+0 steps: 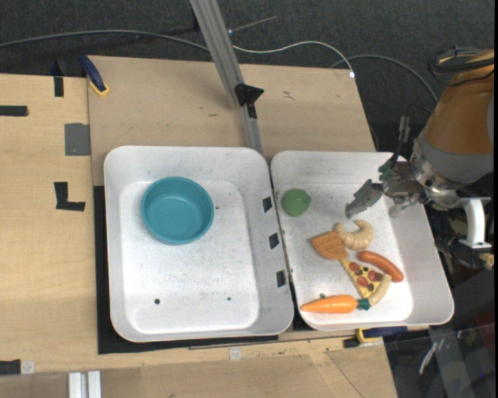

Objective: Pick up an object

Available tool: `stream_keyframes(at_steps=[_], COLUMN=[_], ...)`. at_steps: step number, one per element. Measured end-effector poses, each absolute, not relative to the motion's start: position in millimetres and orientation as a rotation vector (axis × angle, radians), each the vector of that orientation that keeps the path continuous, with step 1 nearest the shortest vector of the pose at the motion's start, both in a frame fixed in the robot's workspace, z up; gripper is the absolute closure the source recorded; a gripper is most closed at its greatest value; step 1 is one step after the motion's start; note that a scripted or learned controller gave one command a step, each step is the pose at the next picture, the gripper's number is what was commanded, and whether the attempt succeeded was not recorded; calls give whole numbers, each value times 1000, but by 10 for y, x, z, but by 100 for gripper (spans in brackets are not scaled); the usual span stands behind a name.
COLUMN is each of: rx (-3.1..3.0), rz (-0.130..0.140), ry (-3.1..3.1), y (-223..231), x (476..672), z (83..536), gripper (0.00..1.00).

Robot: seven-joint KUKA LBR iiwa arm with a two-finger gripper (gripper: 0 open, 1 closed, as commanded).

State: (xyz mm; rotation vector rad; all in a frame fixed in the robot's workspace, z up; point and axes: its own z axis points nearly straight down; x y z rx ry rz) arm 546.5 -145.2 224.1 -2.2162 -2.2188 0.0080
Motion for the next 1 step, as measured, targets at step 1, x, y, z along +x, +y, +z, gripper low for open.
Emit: stream_keyframes(at_steps=[1], rx=[-2216], rz=[7], ry=[-2220], y=[-1419], x=[5464], z=[1802], gripper=[0])
